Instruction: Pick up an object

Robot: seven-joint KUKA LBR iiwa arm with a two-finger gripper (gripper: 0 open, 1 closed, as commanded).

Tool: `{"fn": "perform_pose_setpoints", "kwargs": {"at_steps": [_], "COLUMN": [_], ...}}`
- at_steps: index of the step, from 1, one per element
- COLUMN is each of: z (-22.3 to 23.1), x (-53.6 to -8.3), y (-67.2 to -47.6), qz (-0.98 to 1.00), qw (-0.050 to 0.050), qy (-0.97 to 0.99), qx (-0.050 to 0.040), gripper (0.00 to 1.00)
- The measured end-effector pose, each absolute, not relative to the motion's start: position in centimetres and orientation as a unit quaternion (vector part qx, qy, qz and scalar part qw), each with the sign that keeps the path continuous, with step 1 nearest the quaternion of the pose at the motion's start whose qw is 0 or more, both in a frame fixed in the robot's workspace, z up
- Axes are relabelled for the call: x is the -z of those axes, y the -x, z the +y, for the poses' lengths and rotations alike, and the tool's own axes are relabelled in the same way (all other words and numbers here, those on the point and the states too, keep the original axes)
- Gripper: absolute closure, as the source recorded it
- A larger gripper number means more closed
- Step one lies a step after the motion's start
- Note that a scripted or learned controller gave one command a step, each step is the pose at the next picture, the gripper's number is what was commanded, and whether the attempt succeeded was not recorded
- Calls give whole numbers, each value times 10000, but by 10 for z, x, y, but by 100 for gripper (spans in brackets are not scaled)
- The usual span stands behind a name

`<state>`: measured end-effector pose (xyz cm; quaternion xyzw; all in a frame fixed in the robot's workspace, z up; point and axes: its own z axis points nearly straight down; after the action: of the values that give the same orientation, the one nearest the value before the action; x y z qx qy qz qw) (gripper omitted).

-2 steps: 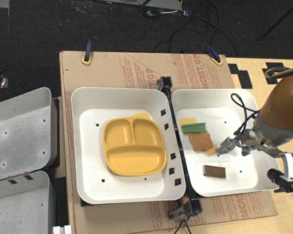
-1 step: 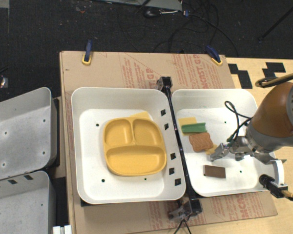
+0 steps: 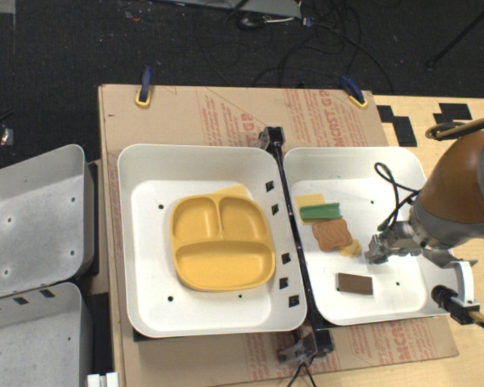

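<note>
A: What's the setting?
B: A cardboard-topped bench (image 3: 226,107) on dark carpet, cables on the floor behind, two yellow clamps (image 3: 143,95) on its far edge.
A: And the bins?
B: The left bin (image 3: 137,216) holds a yellow divided tray (image 3: 223,244). The right bin (image 3: 403,168) has a green block (image 3: 319,211) on a yellow piece, a brown lump (image 3: 332,235) and a dark brown block (image 3: 354,284).
A: The gripper (image 3: 379,248)?
B: Low in the right bin, just right of the brown lump; its grip I cannot tell
</note>
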<state>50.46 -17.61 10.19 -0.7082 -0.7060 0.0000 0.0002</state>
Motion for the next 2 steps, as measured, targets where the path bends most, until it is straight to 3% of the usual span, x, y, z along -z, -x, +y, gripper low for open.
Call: {"fn": "perform_pose_setpoints", "kwargs": {"at_steps": [2], "z": [-175], "x": [-225], "y": [-514], "qz": [-7084], "qw": [-32], "qy": [7058], "qx": [14], "gripper": [100]}}
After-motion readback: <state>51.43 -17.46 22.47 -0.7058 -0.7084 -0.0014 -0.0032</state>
